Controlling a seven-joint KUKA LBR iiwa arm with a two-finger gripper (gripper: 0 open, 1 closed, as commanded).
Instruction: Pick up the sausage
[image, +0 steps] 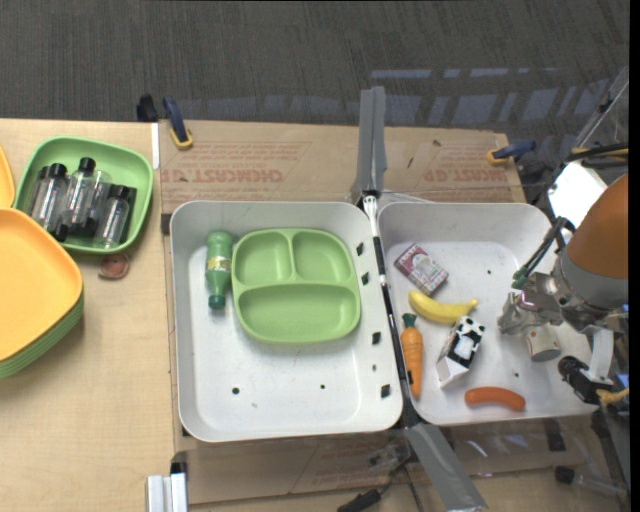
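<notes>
The sausage (494, 398), a short red-orange link, lies flat near the front edge of the right bin (470, 245). My gripper (533, 330) hangs over the right side of that bin, above and to the right of the sausage and apart from it. Nothing of the sausage is covered.
In the right bin, a cow-patterned carton (459, 350) stands just left of the sausage, with a carrot (412, 353), a banana (441, 308) and a pink box (421, 267) beyond. The left bin (280, 400) holds a green divided plate (296, 285) and a green bottle (218, 266).
</notes>
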